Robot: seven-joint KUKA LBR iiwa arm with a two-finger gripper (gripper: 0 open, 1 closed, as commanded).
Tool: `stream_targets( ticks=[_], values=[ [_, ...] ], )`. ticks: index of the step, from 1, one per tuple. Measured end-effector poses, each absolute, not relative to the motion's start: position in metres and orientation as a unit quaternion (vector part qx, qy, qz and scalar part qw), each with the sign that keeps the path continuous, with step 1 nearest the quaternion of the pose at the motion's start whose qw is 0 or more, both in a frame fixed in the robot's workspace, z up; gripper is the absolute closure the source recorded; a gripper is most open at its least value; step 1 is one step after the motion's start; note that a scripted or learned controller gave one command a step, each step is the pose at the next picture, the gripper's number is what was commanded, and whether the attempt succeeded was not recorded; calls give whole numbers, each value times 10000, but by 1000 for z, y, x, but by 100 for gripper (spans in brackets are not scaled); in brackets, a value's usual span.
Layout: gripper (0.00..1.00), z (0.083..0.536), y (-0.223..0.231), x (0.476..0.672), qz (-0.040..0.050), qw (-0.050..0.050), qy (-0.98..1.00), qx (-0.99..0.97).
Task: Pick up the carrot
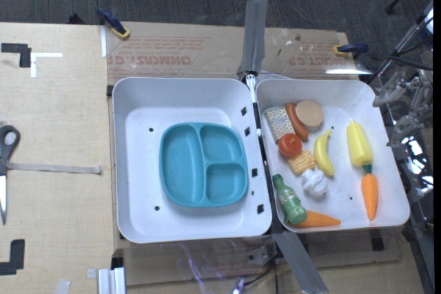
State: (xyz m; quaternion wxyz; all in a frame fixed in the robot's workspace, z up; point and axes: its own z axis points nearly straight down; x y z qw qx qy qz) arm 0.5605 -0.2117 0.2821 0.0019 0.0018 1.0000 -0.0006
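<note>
A robot test lab is shown: two shallow white bins (124,169) are clamped on a taped wooden bench (55,148).

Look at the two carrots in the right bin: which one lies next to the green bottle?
The carrot along the front wall, lying nearly level, its thick end beside the green bottle. The other carrot lies lengthwise near the right wall, below the yellow corn.
</note>
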Motion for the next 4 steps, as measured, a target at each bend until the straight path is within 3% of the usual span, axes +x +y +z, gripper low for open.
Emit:
stream_targets(
  ticks=[1,2,3,4],
  values=[
    [0,114,-221,530,-1,9,9999,-109],
    [0,93,-221,486,-5,18,9890,-1478],
    [100,104,-220,490,-23,56,9885,-1512],
    [100,114,-219,493,-37,88,9881,-1535]
  ],
)
